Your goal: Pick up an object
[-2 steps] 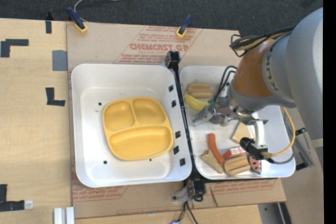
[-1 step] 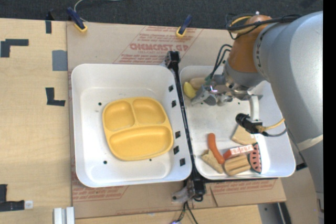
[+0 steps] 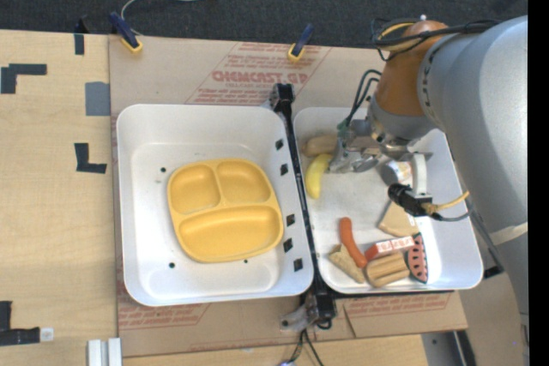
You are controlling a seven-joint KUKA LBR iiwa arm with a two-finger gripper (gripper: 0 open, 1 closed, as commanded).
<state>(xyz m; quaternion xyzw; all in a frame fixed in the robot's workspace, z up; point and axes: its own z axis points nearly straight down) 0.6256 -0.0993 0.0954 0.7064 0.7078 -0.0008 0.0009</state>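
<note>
The right bin (image 3: 446, 184) holds several toy foods. A yellow banana (image 3: 315, 177) lies by its left wall, with a beige piece (image 3: 321, 144) just behind it. Nearer the front are a red sausage (image 3: 346, 232), a tan bread wedge (image 3: 396, 221), a bun (image 3: 386, 270), a watermelon slice (image 3: 419, 260) and a small red packet (image 3: 391, 247). My gripper (image 3: 347, 159) is down in the back of this bin, right beside the banana and the beige piece. I cannot make out anything held in it.
The left bin (image 3: 137, 184) bears a yellow divided plate (image 3: 225, 208). A black divider (image 3: 292, 176) runs between the two bins. The grey arm (image 3: 480, 116) covers the right bin's far right side. Clamps (image 3: 126, 32) pin the cardboard at the back.
</note>
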